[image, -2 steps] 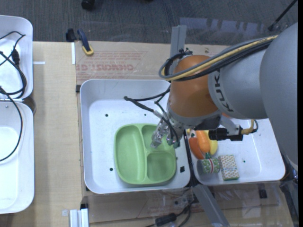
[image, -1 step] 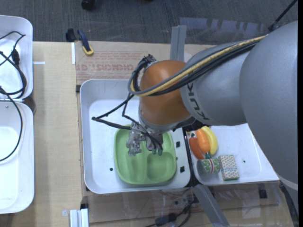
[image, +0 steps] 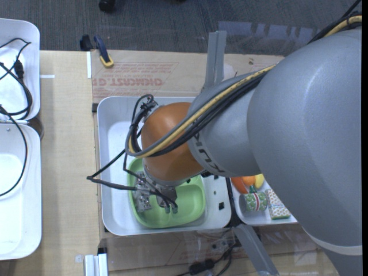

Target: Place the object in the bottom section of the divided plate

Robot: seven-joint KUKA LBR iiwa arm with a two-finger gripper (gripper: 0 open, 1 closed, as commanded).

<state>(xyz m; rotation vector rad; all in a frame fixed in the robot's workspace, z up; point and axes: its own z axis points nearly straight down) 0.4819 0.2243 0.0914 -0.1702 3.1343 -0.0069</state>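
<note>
A green divided plate (image: 192,207) lies in the near part of the left white bin (image: 112,154). My arm's orange band (image: 167,140) hangs over the bin and covers much of the plate. The gripper (image: 156,203) points down over the plate's left part, close to its surface. No object shows between or beside it; the arm hides the plate's far half.
The right bin (image: 253,214) shows under the arm with an orange fruit (image: 244,183), a yellow piece (image: 259,180) and small printed packets (image: 256,201). Black cables (image: 115,180) loop from the wrist over the left bin. A cardboard sheet (image: 144,73) lies behind the bins.
</note>
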